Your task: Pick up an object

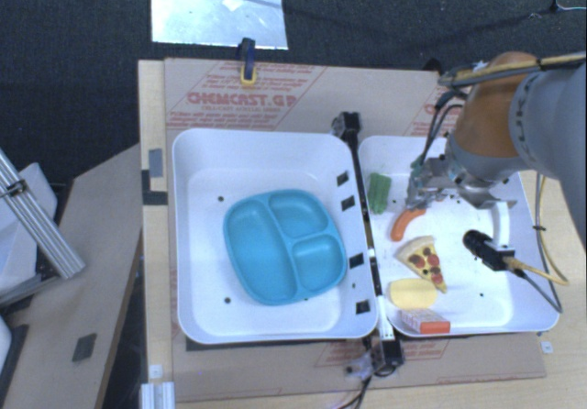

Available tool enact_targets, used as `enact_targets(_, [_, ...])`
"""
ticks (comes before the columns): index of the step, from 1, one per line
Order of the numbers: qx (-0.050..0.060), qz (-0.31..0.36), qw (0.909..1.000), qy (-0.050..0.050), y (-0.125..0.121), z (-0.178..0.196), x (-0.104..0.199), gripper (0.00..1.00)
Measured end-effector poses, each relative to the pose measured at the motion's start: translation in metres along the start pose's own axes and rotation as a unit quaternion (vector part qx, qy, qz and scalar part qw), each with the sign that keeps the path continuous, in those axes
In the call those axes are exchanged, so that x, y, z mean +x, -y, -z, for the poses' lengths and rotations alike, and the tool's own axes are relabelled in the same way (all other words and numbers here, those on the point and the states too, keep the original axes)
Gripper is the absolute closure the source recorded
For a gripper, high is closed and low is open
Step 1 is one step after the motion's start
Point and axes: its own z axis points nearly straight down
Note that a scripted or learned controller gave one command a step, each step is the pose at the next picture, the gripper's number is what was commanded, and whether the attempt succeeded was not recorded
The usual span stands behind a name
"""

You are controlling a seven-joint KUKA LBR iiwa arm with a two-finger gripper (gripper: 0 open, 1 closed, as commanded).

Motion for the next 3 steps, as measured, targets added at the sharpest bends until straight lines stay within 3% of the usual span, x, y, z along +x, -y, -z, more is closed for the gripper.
enact_targets(3, [0.000,0.001,1.0000,0.001,-0.015,0.164,-0.007,1.00])
